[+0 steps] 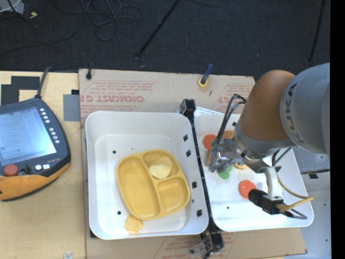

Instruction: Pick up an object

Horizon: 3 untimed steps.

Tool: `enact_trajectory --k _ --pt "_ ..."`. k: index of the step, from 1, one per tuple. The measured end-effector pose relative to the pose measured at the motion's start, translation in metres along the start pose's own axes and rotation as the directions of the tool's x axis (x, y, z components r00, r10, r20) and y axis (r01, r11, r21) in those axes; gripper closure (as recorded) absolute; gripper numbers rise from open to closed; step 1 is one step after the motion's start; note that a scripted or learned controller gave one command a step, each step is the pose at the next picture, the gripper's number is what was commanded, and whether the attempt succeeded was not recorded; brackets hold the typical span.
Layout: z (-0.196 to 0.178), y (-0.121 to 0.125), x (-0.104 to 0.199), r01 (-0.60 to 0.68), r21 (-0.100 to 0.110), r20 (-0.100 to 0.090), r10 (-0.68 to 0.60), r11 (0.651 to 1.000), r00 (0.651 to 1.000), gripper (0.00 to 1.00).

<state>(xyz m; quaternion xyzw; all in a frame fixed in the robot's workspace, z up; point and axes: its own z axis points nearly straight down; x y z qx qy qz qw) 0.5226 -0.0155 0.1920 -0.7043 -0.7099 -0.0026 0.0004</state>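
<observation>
A small green plastic piece (225,172) lies just beside the tool (217,162); whether it grips cannot be told.

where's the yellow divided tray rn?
The yellow divided tray lies in the left white bin, toward its front, holding a pale piece in its upper compartment. A small yellow piece sits by its lower-left corner.

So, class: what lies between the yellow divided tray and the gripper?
In the camera view, the black divider where the two white bins meet lies between the yellow divided tray and the gripper.
</observation>
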Motion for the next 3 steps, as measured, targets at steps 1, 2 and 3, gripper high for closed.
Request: enact_trajectory --k 1,2,3 --pt "-0.013 -0.031 -0.052 -0.012 0.007 0.004 0.012 1.0 1.0 1.0" --pt "-0.075 0.003 0.025 -0.001 -0.001 0.001 0.001 1.0 1.0 1.0" --pt "-0.219 -0.033 0.061 -0.003 -0.007 0.001 0.003 1.0 1.0 1.0"
